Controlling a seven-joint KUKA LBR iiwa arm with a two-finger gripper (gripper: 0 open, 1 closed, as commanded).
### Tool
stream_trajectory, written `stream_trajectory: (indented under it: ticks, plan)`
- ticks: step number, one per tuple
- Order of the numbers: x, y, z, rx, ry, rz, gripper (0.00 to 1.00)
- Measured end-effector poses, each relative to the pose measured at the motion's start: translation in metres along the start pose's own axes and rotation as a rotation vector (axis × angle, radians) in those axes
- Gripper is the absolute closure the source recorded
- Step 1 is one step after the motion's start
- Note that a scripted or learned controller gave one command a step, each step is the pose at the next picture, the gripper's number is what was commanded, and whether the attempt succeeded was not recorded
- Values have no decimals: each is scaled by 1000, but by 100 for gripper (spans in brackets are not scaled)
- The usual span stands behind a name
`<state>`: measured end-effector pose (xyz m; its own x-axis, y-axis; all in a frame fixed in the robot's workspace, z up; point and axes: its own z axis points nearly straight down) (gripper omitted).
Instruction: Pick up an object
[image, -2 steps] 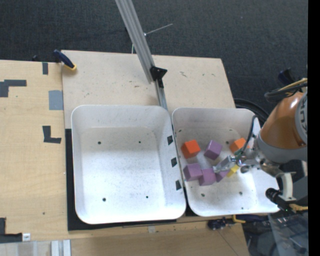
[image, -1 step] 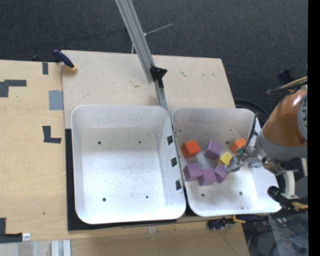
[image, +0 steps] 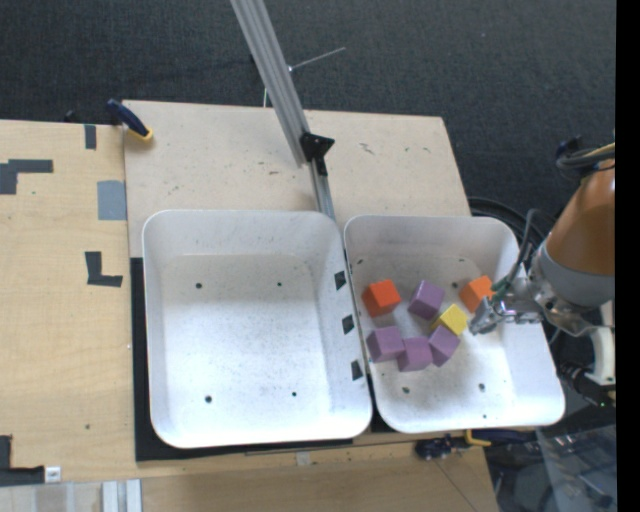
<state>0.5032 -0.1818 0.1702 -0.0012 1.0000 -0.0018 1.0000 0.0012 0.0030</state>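
The right bin (image: 500, 395) holds several small blocks. An orange block (image: 381, 296) lies toward the left, a second orange block (image: 476, 290) toward the right. A yellow block (image: 453, 319) sits between them, lower. Purple blocks lie at the top (image: 427, 299), at the left (image: 385, 344) and at the bottom (image: 416, 354), with another (image: 443, 343) just under the yellow one. My gripper (image: 487, 318) reaches in from the right, low in the bin, right beside the yellow block and just below the right orange block. Nothing shows between its fingers.
The left bin (image: 160, 300) stands next to the right one. A slanted metal rail (image: 285, 95) crosses the bench behind the bins and ends at their shared wall. A blue and yellow clamp (image: 130, 119) lies at the bench's far left corner.
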Motion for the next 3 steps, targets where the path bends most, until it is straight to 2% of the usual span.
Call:
stream_trajectory:
  ticks: [1, 2, 3]
  plan:
    - [11, 1, -52, -1, 1, -2, 100]
    - [11, 2, -63, 2, 2, -1, 100]
    - [63, 30, -70, 3, 4, -6, 100]
